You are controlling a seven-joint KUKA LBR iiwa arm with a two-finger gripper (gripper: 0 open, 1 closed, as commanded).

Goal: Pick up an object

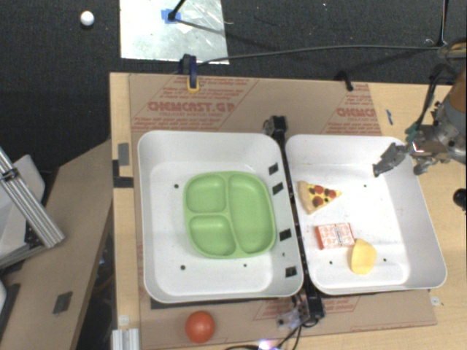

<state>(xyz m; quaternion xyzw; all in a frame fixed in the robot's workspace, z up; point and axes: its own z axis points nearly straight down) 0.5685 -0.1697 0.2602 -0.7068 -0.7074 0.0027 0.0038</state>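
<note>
Worktop (408,108) was a tan printed board. Directly on it: two white bins side by side, left bin (157,195) and right bin (416,217), touching. Red ball (199,326) sat at the front edge, near the left bin.

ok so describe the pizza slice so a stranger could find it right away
Look in the right-hand white bin, along its left wall. The pizza slice lies nearest that wall's upper end, above the red-and-white packet and the yellow lump. It alone is a wedge dotted with red.

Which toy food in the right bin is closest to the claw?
The pizza slice. It lies nearest the claw; the red box and yellow lemon sit farther down.
</note>
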